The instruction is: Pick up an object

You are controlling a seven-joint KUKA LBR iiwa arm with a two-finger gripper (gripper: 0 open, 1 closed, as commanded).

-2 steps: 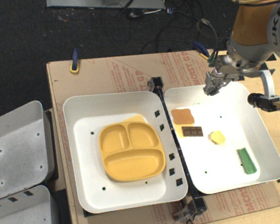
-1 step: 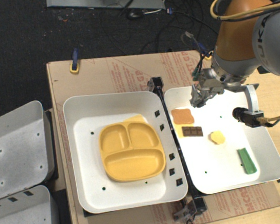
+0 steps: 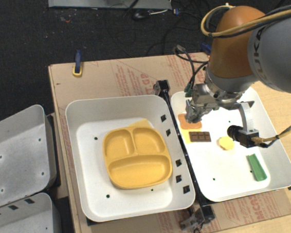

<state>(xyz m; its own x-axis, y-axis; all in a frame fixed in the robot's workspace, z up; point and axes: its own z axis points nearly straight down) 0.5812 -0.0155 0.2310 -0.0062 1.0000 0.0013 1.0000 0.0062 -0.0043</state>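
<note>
- My hand (image 3: 193, 115): low over the right bin's upper-left corner; finger state untellable.
- Flat orange rectangular piece (image 3: 189, 123): lay directly beneath it, touching or nearly.

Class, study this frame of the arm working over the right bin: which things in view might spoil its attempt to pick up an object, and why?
1. The hand sits low over the orange piece close to the right bin's left wall; it may bump or scrape that wall.
2. The brown chocolate-like bar lies just beside the orange piece, so closing may nudge or catch both.
3. These pieces look thin and flat, so the hand might slip over them.
</note>
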